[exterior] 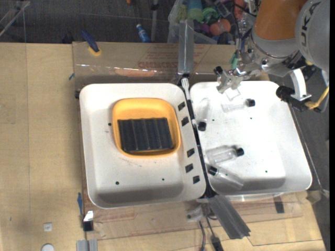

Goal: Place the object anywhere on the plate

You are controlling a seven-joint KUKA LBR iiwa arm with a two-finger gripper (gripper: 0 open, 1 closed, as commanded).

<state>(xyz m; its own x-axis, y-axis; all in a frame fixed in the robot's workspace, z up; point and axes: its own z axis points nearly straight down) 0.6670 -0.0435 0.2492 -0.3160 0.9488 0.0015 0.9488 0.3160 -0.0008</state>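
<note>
Evidently, the tool point(229, 81) hovered at the upper edge of the right bin point(293, 140), whether open or closed could not be told. Clear bottles point(224, 153) lay lower in that bin, none between its tips. The yellow plate point(145, 106) waited in the left bin point(97, 140), centre-left of frame, carrying a dark ribbed insert point(145, 134).

— What lies around me?
— A tan wooden table point(36, 140) spreads beneath me, dark floor point(78, 9) beyond its far edge.
— And behind?
— A clear box of colourful toys point(212, 7) stands there.
</note>
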